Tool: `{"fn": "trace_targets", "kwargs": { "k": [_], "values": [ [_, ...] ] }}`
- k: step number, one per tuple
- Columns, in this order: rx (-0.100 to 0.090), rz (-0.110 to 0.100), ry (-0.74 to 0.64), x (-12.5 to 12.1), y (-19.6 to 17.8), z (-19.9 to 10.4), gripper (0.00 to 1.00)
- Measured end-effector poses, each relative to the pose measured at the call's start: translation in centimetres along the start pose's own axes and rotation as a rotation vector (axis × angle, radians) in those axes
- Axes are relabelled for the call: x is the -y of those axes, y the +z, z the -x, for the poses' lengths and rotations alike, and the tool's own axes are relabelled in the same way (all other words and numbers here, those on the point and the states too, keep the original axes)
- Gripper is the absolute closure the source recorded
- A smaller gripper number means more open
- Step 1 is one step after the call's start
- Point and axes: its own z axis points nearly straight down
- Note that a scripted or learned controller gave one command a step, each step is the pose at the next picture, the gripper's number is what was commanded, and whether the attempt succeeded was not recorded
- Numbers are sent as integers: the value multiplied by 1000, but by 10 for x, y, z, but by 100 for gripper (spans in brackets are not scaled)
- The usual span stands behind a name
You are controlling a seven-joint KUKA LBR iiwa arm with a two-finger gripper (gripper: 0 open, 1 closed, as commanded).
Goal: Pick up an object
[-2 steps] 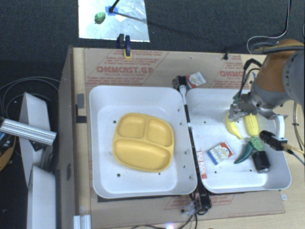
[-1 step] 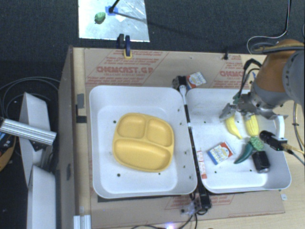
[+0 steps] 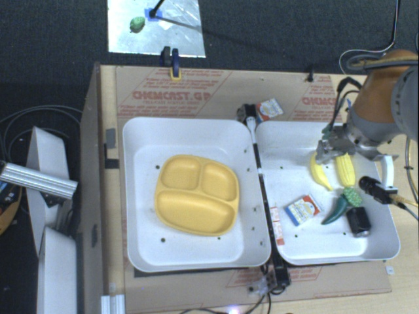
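Arm [image 3: 386, 103]: reaching in from the right, hanging over the right bin's upper right part.
Claw [image 3: 329, 150]: sitting low over the top ends of the banana and the corn; cannot tell how wide, with the wrist body hiding the tips; nothing showing as held.
Right bin [image 3: 288, 136]: holding all the loose items, gathered toward its right half.
Banana [image 3: 320, 173]: lying just below the claw, slanting down toward the right, touching or nearly touching the corn.
Corn [image 3: 345, 169]: lying just right of the banana, roughly lengthwise up and down, upper end under the wrist.
Green pepper [image 3: 336, 210]: resting below the corn, with a green leafy piece [image 3: 353, 195] at its upper end.
Black item [image 3: 358, 220]: lying beside the pepper, near the bin's right wall.
Small box [image 3: 303, 209]: lying apart from the rest, toward the bin's middle.
Left bin [image 3: 141, 175]: carrying a yellow divided plate [image 3: 196, 193], well apart from the claw.
Step, judging: appearing to be lining up or descending on the banana or corn; grasp not yet confirmed.
Next move, judging: settling on one of the two crowded items, centring over it, closing, then lifting straight up; risking pinching both or a slip off a rounded side.
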Motion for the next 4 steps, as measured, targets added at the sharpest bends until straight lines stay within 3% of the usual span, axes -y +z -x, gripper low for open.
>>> {"fn": "trace_targets", "kwargs": {
  "k": [1,2,3,4],
  "values": [
    [0,0,0,0,0,0,0],
    [-1,-6,6,-2,41,8,0],
    [0,-2,5,-3,30,9,100],
    [-2,-6,6,55,40,-39,100]
  ]
}}
